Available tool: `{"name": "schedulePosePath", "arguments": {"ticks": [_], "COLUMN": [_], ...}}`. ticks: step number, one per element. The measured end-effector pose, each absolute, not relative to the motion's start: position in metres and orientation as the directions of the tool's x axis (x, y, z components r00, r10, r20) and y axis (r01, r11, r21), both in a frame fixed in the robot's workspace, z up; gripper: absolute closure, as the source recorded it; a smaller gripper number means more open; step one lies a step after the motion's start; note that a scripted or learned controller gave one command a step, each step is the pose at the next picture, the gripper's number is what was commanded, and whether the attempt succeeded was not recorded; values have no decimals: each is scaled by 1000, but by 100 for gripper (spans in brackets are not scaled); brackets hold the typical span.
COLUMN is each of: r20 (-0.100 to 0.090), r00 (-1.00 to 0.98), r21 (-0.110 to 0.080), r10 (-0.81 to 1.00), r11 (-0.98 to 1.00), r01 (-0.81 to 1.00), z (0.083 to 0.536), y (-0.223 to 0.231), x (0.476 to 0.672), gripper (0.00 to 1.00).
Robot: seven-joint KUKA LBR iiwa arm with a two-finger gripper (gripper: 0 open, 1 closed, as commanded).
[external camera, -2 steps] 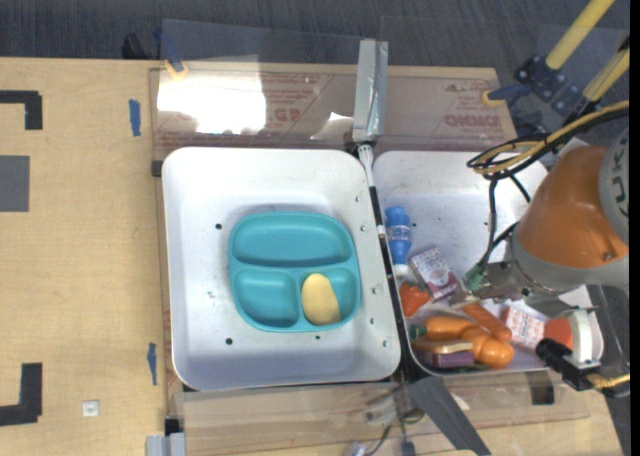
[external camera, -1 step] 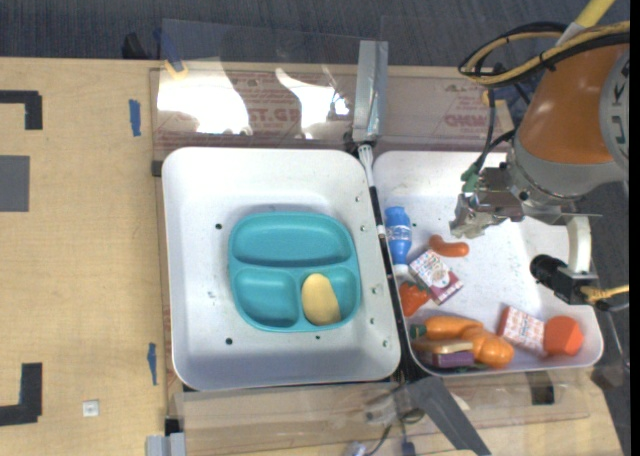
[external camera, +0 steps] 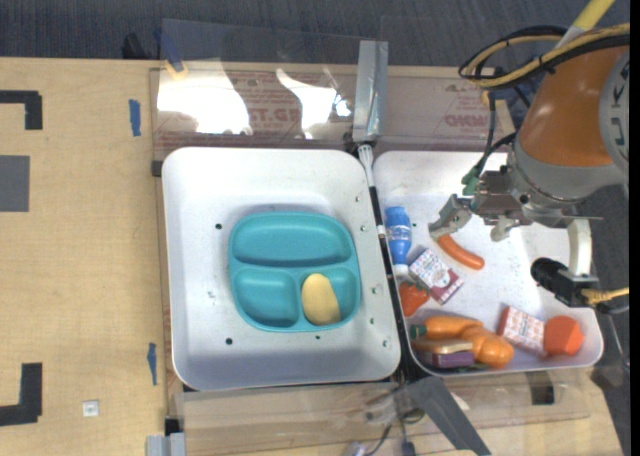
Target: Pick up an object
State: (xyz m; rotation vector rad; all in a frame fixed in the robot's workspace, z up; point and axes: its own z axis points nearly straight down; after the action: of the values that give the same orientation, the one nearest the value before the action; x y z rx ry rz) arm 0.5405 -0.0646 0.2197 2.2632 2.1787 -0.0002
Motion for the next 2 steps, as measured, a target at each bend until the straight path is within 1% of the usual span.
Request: {"name": "schedulePosePath", "arguments": {"ticks": [1,2], "r20": [-1,-2], "r00": [70,70], "r21": [10,12], "r10": [998,998], "r11": [-70,-70], "r01": [997,998], "z": [89,99], "y": [-101,-101], "x": [593,593], "gripper": [0,100]}}
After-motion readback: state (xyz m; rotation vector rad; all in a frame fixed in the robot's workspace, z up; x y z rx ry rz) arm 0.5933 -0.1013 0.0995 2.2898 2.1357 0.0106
